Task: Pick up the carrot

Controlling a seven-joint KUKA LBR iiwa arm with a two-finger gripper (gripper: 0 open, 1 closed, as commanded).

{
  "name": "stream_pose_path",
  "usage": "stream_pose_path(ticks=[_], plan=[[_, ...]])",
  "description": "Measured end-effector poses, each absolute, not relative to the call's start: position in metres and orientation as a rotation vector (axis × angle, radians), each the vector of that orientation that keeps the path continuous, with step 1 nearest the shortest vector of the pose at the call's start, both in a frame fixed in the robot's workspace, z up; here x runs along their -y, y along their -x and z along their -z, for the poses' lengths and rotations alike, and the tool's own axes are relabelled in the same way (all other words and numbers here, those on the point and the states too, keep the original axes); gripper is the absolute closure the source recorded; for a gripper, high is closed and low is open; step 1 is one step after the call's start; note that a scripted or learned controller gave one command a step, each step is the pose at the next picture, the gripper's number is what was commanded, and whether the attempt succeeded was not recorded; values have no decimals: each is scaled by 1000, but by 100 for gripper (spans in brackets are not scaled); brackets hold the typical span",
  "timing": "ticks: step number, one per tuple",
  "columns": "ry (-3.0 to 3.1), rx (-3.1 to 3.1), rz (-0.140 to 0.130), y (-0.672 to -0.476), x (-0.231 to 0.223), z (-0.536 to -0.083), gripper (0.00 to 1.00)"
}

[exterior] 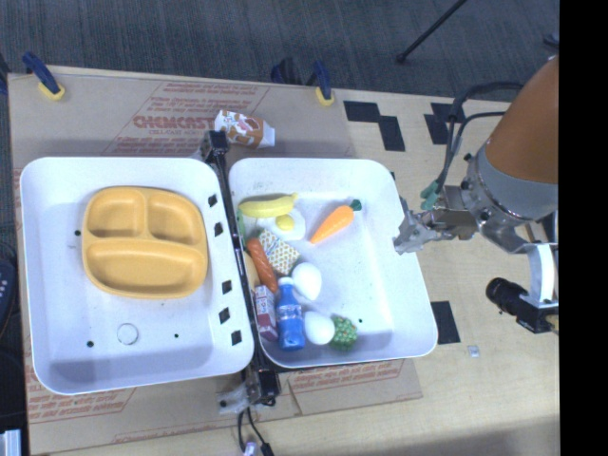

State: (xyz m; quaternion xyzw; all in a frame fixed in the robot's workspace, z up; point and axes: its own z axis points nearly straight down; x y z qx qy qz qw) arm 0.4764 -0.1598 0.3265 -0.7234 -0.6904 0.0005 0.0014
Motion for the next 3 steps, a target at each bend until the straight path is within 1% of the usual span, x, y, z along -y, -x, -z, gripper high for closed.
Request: stream_pose_path(ticks=[1, 2, 3], plan=[[2522, 1864, -5, -476, 165, -226, 100], [2619, 1730, -1, -477, 168, -268, 100], [2672, 1649, -4, -476, 181, -272, 100]])
